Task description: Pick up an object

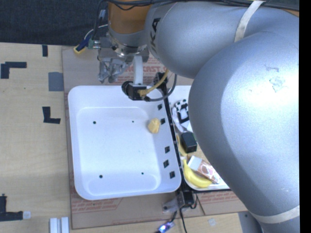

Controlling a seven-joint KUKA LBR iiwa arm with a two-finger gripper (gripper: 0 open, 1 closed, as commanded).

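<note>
A small pale-yellow lump (154, 125) lies on the floor of the left white bin (82, 106), close to its right wall and toward the far side, apart from everything else in that bin. Four small dark dots mark the bin floor around it.

The gripper (112, 73) hangs beyond the far rim of the left bin, over the brown cardboard sheet (77, 64) that lies under the bins, well apart from the lump. Whether its fingers are wide or narrow cannot be told; nothing shows between them. Above it sits the orange band (129, 6), and cables loop down beside the wrist to the bin's far right corner.

The grey arm (243, 96) sweeps in from the right and covers most of the right white bin (218, 184). In the uncovered strip of that bin lie a banana (194, 177) at the near end, a small white packet (200, 166) just beside it, a black block (188, 141) farther back, and a black-and-white patterned item (181, 109) at the far end.

The bins rest on a light wooden desk (29, 154) with dark tape marks on the left.
</note>
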